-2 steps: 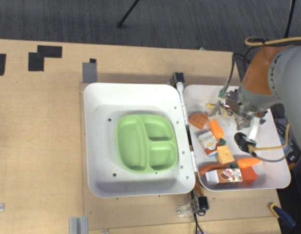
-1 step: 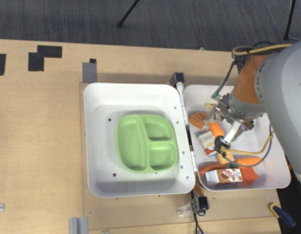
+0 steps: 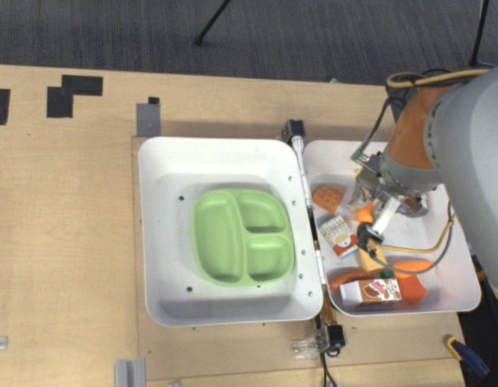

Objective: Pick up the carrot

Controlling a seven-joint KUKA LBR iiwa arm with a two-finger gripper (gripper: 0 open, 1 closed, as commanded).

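Observation:
The carrot, a long orange shape, lies near the front of the right bin, just behind a juice carton. My gripper hangs low over the middle of that bin, up and to the left of the carrot and apart from it. A small orange bit shows right at the gripper's tip; what it is cannot be made out. The wrist hides the bin floor beneath it.
An orange-and-brown juice carton lies along the right bin's front wall. A brown waffle-like piece and a small printed packet sit at its left side. The left bin holds a green divided plate.

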